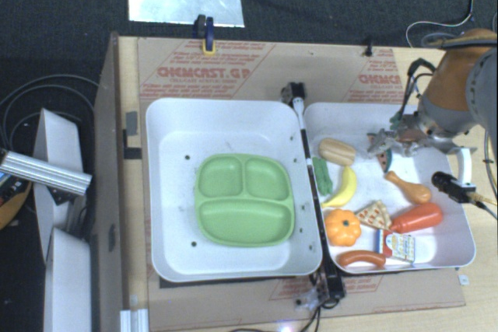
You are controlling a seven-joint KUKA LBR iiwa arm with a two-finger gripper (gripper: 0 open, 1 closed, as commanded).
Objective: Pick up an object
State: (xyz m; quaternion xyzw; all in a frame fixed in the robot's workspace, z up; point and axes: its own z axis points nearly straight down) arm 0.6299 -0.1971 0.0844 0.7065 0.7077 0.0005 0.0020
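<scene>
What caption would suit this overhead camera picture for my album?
Robot gripper poised over the right bin of toy food, beside a green divided plate in the left bin.

"CHEMCAST GP" on brown board [204, 66]

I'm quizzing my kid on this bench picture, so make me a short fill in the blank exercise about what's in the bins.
1. The green divided plate lies in the ____ bin.
2. The plate has ____ compartments.
3. The banana is ____ in colour.
4. The toy foods lie in the ____ bin.

Missing words: left; three; yellow; right
</scene>
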